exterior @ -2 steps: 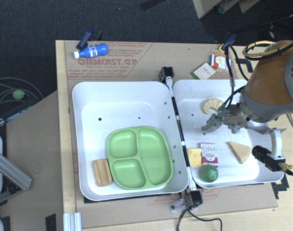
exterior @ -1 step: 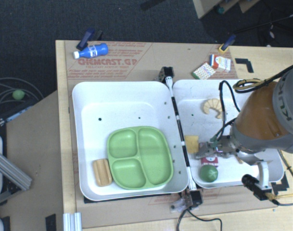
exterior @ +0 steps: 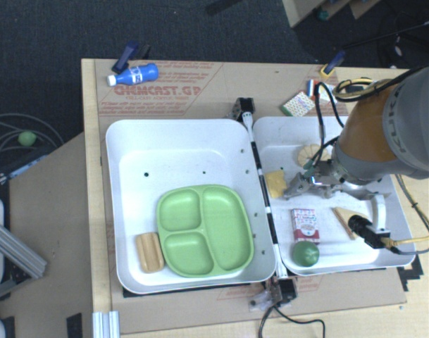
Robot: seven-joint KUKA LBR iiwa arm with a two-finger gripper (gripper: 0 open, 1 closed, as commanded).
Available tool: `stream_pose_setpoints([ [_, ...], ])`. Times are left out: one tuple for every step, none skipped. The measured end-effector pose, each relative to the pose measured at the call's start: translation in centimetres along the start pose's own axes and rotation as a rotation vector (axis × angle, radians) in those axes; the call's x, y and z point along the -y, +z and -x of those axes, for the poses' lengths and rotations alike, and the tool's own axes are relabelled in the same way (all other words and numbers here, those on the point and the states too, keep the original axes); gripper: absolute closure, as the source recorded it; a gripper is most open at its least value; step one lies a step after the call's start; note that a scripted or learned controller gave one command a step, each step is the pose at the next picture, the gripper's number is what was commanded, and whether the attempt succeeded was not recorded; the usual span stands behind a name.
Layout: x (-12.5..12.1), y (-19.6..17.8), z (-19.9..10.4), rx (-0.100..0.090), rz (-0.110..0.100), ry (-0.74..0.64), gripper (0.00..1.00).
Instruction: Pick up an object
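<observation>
Seen from above, a bench (exterior: 94, 189) bears two shallow white bins side by side. Red printing on the bench's far strip is partly readable and looks like "GEMCAST", with smaller lines beneath too blurred to read. A blue and white bottle (exterior: 133, 74) lies across that printing at about eleven o'clock.

The left bin (exterior: 122, 146) has bare floor across its far half. A green divided plate (exterior: 203, 229) with three compartments sits toward its near edge, and a tan wooden block (exterior: 149, 251) lies just beside the plate at its eight o'clock, close to the bin's near left corner.

The right bin (exterior: 284, 129) is crowded. A yellow piece (exterior: 275, 184) lies beside the divider between the bins. A small red and white packet (exterior: 305, 224) carries print too small to read. A green ball (exterior: 306, 253) rests at six o'clock of the packet, near the bin's front edge. A tan stick (exterior: 344, 220) lies at the packet's three o'clock.

The grey arm (exterior: 404, 125), with its orange band, reaches in from three o'clock and bends down over the right bin. Its gripper (exterior: 302, 182) hangs low between the yellow piece and the packet; whether its fingers are spread or closed cannot be told.
</observation>
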State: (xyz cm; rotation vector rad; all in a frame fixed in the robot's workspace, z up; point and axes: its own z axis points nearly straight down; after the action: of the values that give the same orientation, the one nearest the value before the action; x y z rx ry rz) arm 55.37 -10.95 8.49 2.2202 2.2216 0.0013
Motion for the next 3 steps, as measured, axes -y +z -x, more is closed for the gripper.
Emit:
stream_pose_setpoints([
  [-6.9,0.0,0.5,0.001,0.000,-0.001,0.00],
  [1.4,0.1,0.9,0.000,-0.002,0.001,0.00],
  [-7.7,-0.1,-0.6,0.001,0.000,-0.001,0.00],
])
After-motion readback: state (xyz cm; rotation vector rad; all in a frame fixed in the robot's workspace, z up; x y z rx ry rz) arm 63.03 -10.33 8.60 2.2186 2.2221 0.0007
